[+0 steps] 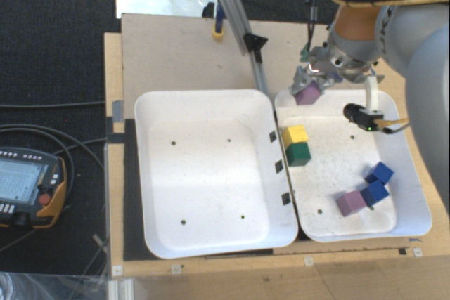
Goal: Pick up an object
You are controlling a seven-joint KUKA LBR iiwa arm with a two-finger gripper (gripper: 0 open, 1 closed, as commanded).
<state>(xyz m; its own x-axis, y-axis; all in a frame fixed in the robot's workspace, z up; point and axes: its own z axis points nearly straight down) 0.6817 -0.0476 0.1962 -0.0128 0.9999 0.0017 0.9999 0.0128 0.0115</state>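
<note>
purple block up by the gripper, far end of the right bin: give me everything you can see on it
The purple block is a small, matte, pale-purple cube, tilted with one corner down. It sits at the far left corner of the right bin, directly under the gripper, whose metal parts overlap its top. Whether it is gripped or resting on the bin rim cannot be told. It lies well apart from the yellow block.

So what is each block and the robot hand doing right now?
hand: raised at the right bin's far edge, a purple block between its fingers
purple block: held
yellow block: resting in the right bin, touching the green
green block: resting
two blue blocks: resting, touching
second purple block: resting
left bin: sitting flat
</note>
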